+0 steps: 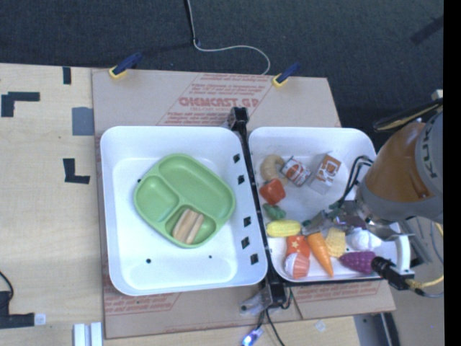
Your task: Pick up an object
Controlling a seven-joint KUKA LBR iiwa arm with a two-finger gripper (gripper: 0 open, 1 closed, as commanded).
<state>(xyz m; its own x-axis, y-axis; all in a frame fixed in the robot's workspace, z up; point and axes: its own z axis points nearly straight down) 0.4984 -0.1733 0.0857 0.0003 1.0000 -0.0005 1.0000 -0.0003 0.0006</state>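
Camera view: my end effector (325,220) hangs low in the right bin (356,139); opening unclear. Crowded carrot (321,253) and corn (336,242) could spoil the grasp.

Red "CHEMCAST GP" print on cardboard sheet (216,96)

A light wooden table (43,215) with black tape marks carries a brown printed cardboard sheet (209,103). Beyond it lies dark carpeted floor (86,13), crossed by a thin white cable (216,47).
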